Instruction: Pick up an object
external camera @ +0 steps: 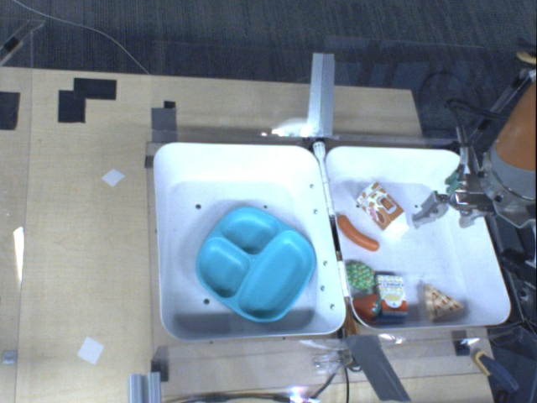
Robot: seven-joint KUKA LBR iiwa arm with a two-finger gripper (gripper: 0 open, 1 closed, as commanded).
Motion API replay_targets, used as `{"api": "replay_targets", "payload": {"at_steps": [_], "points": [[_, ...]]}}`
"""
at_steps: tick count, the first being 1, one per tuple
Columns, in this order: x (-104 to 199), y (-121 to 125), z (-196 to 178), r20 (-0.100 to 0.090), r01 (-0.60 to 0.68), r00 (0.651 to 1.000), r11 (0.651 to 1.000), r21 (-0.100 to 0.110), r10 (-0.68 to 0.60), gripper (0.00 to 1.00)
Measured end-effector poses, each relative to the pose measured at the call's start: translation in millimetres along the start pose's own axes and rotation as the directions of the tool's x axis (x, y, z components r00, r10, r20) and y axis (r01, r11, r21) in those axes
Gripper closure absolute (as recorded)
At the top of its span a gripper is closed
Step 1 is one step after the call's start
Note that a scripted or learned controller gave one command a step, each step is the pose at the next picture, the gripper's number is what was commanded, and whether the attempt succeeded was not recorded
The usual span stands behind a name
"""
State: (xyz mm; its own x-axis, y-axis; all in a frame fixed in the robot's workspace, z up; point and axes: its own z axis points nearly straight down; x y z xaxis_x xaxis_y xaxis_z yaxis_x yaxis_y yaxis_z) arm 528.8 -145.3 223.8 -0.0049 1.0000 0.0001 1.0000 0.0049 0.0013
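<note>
We are looking at a robot lab: two white bins (168, 225) sitting on a wooden bench (75, 250), metal brackets (322, 95) clamping them, cables (75, 28) trailing over carpet.

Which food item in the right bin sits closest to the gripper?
The white-and-orange snack packet, just left of the gripper; the hot dog lies farther.

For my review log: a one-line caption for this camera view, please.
Gripper hovers over right bin of toy food near snack packet and sausage; blue divided plate in left bin.
</note>
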Motion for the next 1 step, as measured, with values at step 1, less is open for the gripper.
{"api": "replay_targets", "payload": {"at_steps": [1], "points": [[0.0, 0.0, -0.1, 0.000, 0.000, 1.000, 1.000, 0.000, 0.000, 0.00]]}}
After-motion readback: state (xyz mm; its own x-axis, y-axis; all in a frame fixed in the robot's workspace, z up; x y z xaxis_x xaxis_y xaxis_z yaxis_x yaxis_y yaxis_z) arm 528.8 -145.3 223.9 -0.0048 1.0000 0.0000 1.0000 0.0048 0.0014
